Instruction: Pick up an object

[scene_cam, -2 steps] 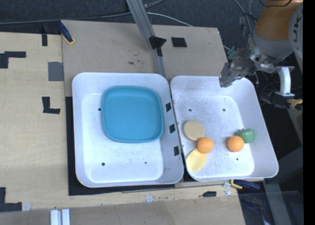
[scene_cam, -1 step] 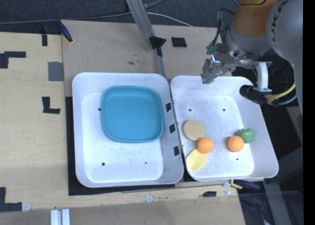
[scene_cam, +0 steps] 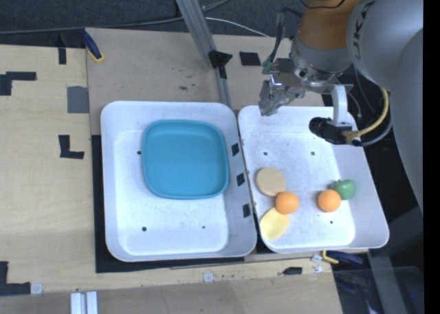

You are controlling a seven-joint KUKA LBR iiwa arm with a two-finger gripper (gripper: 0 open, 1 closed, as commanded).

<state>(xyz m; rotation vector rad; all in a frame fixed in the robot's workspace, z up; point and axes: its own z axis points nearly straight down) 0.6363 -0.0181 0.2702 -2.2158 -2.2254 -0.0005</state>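
Observation:
My gripper (scene_cam: 269,106) hangs over the far left corner of the right bin (scene_cam: 313,148), fingers shut with nothing between them. Well in front of it, in the near half of that bin, lie a tan round disc (scene_cam: 270,181), an orange ball (scene_cam: 287,203) touching it, and a pale yellow piece (scene_cam: 275,224) by the front wall. Further right sit a second orange ball (scene_cam: 329,200) and a green item (scene_cam: 344,188) beside it.
The left bin (scene_cam: 124,237) holds a blue square plate (scene_cam: 185,158). A grey metal pole (scene_cam: 199,24) slants down to the bench behind the bins. A black cable connector (scene_cam: 328,129) hangs from the arm over the right bin's far side.

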